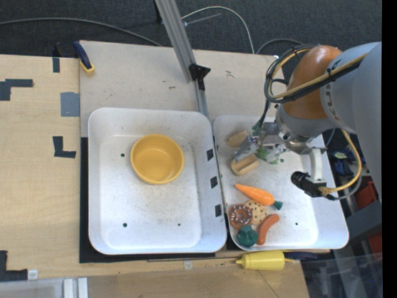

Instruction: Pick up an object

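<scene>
My gripper (262, 151) hangs low over the upper part of the right bin (304, 228), beneath the grey arm and its orange band. Right by it lie two tan bread-like pieces (238, 138) (244, 164) and a small green item (273, 156). Whether any of them sits between the fingers I cannot make out. Lower in the same bin rest an orange carrot (255, 194), a brown round cookie (240, 215), a reddish sausage (268, 226) and a dark green lump (247, 236).
The left bin (105, 216) holds a yellow bowl (157, 159). A yellow mustard bottle (262, 261) lies on the bench just in front of the right bin. A metal pole (180, 36) slants across the back, and cables loop behind the arm.
</scene>
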Tool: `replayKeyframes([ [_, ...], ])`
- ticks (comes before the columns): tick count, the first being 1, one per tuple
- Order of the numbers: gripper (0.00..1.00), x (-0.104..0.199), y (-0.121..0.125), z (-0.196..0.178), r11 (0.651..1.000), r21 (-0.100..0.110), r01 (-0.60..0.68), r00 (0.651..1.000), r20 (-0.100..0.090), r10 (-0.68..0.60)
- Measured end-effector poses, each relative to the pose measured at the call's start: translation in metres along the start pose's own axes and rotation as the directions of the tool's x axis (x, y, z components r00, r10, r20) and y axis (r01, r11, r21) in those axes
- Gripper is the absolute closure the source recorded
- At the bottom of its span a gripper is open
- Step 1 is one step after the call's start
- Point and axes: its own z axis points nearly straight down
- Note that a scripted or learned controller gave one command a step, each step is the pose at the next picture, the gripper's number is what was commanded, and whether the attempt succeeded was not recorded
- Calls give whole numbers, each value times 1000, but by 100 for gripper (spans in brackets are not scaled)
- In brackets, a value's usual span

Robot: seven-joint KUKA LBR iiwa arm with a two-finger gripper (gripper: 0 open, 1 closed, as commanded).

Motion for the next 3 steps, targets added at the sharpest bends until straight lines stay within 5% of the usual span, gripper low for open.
replayKeyframes([
  [2, 0, 0, -5, 61, 1000, -6, 0, 1000, 1, 0],
  [3, 100, 1, -5, 51, 1000, -6, 1, 1000, 0, -1],
])
